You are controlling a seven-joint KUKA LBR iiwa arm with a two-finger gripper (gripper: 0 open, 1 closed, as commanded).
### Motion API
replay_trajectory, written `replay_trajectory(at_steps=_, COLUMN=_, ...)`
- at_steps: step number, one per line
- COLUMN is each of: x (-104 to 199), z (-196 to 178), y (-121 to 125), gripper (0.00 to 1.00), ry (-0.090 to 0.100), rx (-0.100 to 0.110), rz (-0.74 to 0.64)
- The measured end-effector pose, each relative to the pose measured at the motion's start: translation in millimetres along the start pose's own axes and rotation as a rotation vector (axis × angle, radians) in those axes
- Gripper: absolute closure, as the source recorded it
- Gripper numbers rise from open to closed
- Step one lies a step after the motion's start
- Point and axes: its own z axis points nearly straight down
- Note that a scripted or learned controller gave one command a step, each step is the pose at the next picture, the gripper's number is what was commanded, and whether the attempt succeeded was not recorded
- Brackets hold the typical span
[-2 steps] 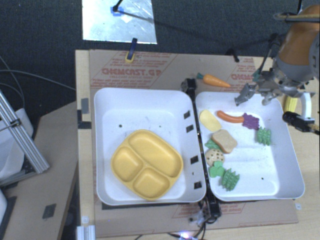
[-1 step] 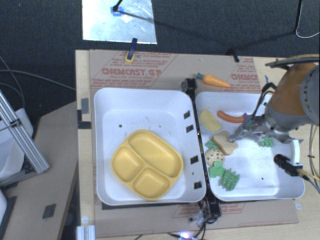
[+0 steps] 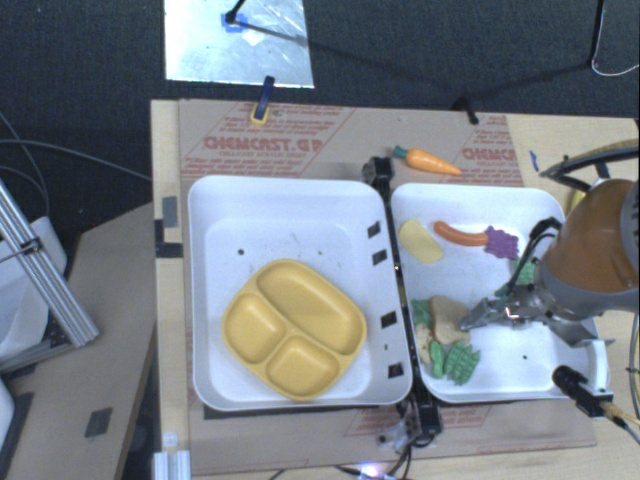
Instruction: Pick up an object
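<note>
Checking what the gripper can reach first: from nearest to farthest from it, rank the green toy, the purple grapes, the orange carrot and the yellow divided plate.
Measured from the gripper:
1. Green toy, just below it in the right bin.
2. Purple grapes, up toward that bin's far side.
3. Orange carrot, on the cardboard beyond the bins.
4. Yellow divided plate, in the left bin.

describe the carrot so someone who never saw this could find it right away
Start at the two white bins; take the right bin. Look just beyond its far rim, on the brown cardboard near the gap between the bins. The carrot lies there, orange with a green tip, and unlike the other toy foods it sits outside the bin.
</note>
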Motion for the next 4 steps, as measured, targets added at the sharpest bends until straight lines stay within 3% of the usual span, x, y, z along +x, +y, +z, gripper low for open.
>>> replay_trajectory(at_steps=1, x=-54, z=3, y=-9, gripper=0.00, ry=0.000, rx=0.006, rz=-0.003)
replay_trajectory(at_steps=2, x=42, z=3, y=38, gripper=0.00, ry=0.001, rx=0.003, rz=-0.013)
replay_trajectory(at_steps=3, x=19, z=-10, y=47, gripper=0.00, ry=0.000, rx=0.005, rz=-0.004)
replay_trajectory(at_steps=4, x=-54, z=4, y=-10, gripper=0.00, ry=0.001, rx=0.008, rz=-0.003)
